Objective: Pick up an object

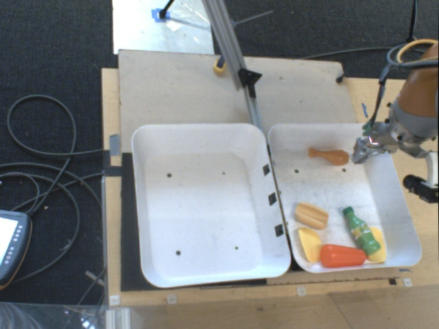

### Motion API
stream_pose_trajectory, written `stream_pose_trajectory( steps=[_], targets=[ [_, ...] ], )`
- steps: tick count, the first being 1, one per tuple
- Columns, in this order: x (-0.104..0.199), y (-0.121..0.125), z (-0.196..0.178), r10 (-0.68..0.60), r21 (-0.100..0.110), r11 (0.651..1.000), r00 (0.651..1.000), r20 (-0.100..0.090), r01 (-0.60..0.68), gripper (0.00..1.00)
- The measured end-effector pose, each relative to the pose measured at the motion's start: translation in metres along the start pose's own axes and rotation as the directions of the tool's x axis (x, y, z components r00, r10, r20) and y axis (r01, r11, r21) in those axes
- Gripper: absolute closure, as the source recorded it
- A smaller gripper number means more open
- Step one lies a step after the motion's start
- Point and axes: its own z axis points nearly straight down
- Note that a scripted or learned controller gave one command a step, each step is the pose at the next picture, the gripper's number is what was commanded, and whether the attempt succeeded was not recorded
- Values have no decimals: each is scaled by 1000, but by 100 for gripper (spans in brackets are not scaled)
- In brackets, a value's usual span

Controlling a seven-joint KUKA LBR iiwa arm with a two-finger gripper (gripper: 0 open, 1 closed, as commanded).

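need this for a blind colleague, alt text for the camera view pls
A grey arm's gripper hovers by a tan toy drumstick in the right white bin, which also holds a bread roll, a yellow wedge, a red pepper and a green bottle.

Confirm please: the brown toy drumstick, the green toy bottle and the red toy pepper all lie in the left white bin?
Wrong bin. The camera view shows the brown toy drumstick, green toy bottle and red toy pepper all lying in the right white bin.
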Motion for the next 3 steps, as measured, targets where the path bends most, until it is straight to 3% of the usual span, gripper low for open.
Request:
stream_pose_trajectory(
  steps=[2, 3],
  targets=[
    [-6, 4, -120, -5, -2, 1000, 1000, 1, 5, 100],
    [46, -14, -124, -9, 4, 1000, 1000, -3, 9, 100]
  ],
)
